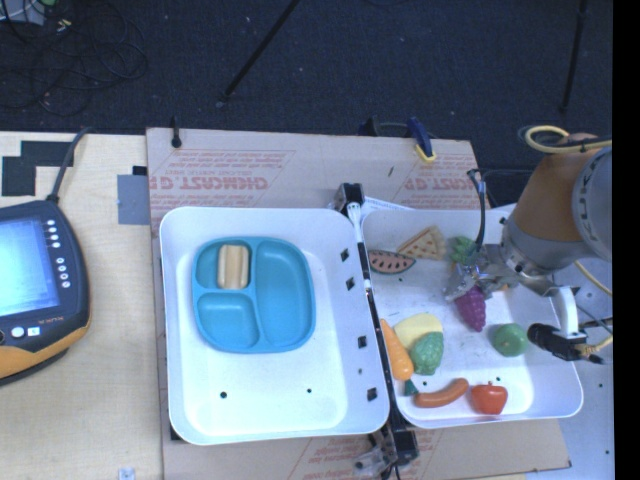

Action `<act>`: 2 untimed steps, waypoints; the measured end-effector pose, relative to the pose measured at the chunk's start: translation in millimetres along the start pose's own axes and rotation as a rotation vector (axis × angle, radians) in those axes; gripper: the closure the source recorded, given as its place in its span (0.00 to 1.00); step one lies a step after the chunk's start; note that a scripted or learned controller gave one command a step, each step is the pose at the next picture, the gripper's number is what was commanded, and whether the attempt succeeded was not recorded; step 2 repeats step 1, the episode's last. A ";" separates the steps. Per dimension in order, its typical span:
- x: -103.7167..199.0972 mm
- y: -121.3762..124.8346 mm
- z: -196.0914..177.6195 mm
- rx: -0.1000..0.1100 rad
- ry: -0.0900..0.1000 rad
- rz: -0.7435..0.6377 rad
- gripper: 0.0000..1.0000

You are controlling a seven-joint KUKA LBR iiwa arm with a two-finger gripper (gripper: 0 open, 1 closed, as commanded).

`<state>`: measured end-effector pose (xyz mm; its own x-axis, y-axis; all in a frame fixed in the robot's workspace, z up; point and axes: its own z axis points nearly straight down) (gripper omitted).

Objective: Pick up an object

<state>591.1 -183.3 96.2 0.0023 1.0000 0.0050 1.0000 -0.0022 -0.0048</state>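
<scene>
Gripper [468,286] poised at the purple grape bunch [472,308], right bin [570,393].
My finger opening: cannot tell; nothing confirmed held. Grapes judged light, rigid plastic, knobbly; grip across the midsection.

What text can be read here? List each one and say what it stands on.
Red printing on the cardboard sheet under the bins, upside down, repeated to the right: too blurred to read for certain.
Red printing on the cardboard's front edge: too blurred.
Handheld pendant screen: glowing, nothing legible.
</scene>
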 end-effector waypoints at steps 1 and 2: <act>72.6 -0.8 -109.7 -0.010 -0.003 -0.010 1.00; 72.6 -0.8 -109.7 -0.010 -0.003 -0.010 1.00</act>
